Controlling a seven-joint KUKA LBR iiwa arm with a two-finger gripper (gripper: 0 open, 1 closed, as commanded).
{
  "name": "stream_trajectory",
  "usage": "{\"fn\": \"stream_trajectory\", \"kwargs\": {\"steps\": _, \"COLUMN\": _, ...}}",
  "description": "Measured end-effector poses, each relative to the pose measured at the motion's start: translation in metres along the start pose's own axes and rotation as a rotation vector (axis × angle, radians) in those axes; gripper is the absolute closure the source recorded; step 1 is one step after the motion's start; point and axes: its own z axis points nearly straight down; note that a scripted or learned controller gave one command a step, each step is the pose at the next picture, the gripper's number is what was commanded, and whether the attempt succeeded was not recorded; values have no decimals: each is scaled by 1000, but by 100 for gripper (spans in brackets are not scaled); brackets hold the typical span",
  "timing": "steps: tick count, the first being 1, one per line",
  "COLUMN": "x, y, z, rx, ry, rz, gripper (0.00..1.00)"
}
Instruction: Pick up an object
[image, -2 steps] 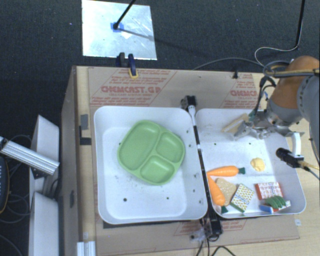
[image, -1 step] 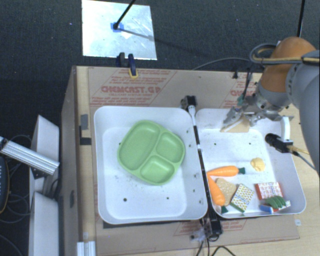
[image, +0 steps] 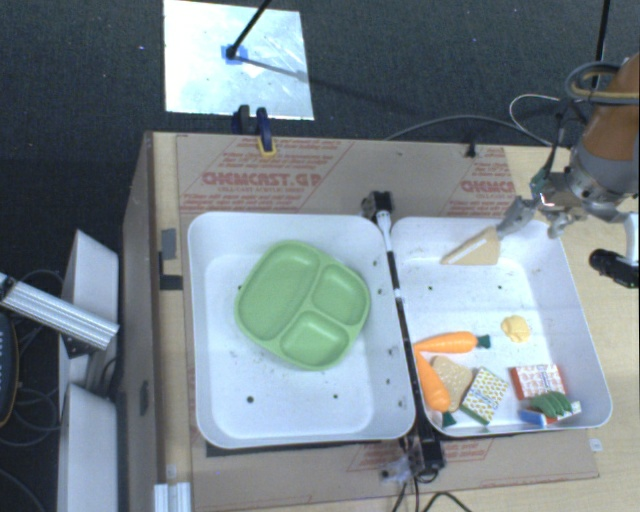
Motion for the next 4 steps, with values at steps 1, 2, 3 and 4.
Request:
{"fn": "stream_trajectory", "kwargs": {"steps": 1, "x": 7, "y": -2, "z": 94, "rx": 10, "ry": 3, "rz": -3, "gripper": 0}}
{"fn": "stream_trajectory", "kwargs": {"steps": 2, "x": 62, "y": -71, "z": 92, "rx": 4, "ry": 4, "rz": -1, "gripper": 0}}
{"fn": "stream_trajectory", "kwargs": {"steps": 3, "x": 33, "y": -1, "z": 90, "rx": 4, "ry": 2, "rz": -2, "gripper": 0}}
{"fn": "stream_trajectory", "kwargs": {"steps": 4, "x": 3, "y": -1, "z": 91, "rx": 6, "ry": 5, "rz": -2, "gripper": 0}}
